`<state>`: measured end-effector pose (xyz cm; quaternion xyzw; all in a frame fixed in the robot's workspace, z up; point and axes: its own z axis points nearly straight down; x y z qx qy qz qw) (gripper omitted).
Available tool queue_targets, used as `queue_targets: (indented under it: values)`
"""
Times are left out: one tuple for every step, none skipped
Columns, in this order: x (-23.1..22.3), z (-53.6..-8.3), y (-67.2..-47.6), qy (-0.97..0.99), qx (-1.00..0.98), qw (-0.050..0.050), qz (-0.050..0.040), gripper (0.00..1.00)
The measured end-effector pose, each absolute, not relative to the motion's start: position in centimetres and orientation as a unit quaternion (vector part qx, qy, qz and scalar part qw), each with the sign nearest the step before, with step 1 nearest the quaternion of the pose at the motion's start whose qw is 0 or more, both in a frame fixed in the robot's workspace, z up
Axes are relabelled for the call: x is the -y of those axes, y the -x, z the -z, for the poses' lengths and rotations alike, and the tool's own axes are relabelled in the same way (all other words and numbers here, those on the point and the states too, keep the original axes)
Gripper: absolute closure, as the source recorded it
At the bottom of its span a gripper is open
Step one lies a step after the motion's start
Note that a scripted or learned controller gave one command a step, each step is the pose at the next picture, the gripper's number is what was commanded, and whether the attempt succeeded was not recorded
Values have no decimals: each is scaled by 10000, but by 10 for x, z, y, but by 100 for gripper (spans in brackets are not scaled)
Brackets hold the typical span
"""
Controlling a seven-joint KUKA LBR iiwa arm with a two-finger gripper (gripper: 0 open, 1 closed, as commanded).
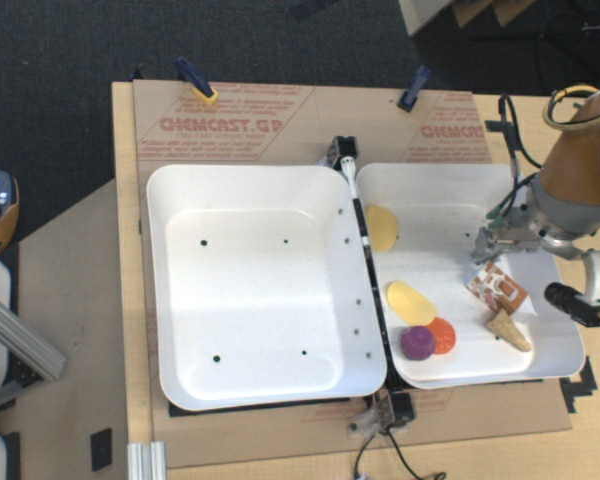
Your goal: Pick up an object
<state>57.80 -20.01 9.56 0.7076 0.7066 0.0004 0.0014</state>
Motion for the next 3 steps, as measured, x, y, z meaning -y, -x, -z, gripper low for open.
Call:
queue_targets:
  values:
    - [194, -284, -572, -7064, -7077, 94, -45, 100]
    - [154, -463, -560, -7052, -7090, 96, -60, 100]
    - [131, -542, -509, -7061, -7081, 63, -43, 100]
